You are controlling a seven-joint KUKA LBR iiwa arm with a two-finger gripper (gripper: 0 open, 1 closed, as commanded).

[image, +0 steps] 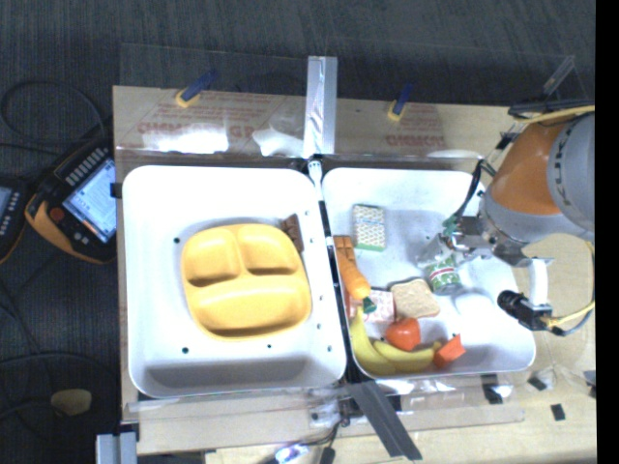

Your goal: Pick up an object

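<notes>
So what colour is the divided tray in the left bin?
Yellow; the divided tray shows plainly in the camera view.

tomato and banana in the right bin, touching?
Touching. In the camera view, the tomato sits directly against the banana in the right bin, overlapping its upper edge with no white bin floor between them.
</notes>
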